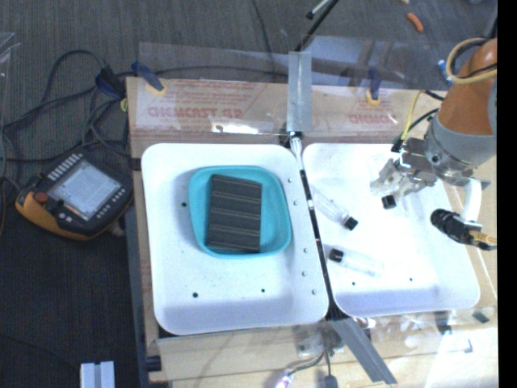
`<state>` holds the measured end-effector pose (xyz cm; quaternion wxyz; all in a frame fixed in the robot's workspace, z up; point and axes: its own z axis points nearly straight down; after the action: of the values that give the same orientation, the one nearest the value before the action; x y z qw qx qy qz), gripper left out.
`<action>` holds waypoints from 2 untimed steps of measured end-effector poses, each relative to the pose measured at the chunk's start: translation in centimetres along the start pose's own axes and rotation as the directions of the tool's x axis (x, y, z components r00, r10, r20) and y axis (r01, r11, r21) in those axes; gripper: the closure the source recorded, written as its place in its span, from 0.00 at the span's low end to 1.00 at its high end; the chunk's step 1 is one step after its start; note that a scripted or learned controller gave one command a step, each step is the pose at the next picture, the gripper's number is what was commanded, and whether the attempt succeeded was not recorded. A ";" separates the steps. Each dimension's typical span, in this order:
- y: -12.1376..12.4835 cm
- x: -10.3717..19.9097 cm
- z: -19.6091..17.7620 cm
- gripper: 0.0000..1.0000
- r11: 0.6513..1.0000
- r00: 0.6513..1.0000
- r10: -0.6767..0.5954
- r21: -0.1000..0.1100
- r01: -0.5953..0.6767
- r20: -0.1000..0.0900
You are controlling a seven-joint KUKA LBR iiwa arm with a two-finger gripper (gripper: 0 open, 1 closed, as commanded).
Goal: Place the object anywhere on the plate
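At right of frame, the tool [401,178] hangs over the right bin [420,289]; its state I cannot tell. It should centre over one clear marker [334,213] before descending; the blue plate [279,217] already bears a dark block [235,212].

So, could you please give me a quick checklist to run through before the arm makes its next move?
1. Blue plate sits in the left bin: ok.
2. Dark ribbed block lies on the plate: ok.
3. Gripper hangs over the right bin: ok.
4. Something between its fingers: cannot tell.
5. Two clear tubes with dark caps lie loose in the right bin, apart from the gripper: ok.
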<state>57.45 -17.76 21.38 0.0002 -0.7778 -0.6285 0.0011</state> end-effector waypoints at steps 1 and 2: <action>-3.6 3.4 3.4 1.00 0.984 0.984 -0.177 0.001 0.177 -0.001; -5.1 10.4 -0.7 1.00 0.912 0.912 -0.411 -0.001 0.411 -0.001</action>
<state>54.64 -6.56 22.07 0.0006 -0.6282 -0.7780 0.0003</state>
